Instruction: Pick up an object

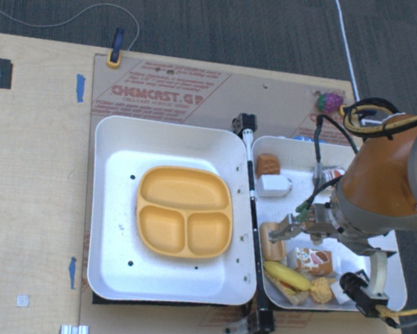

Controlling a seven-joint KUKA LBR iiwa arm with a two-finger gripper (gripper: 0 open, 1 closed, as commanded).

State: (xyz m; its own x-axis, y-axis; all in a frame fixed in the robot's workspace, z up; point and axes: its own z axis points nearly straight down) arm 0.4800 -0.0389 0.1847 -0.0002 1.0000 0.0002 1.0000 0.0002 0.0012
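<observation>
You see the tool [285,231] low in the right bin [399,276]; its state cannot be read. Glossy plastic food crowds that bin: a curved yellow banana [286,275] at the near edge, a brown bread piece [269,164] far. The left bin [109,188] carries a smooth orange three-compartment plate [185,211].

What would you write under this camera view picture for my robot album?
Arm's gripper hovers over toy food in the right bin; a yellow tray sits in the left bin.
</observation>
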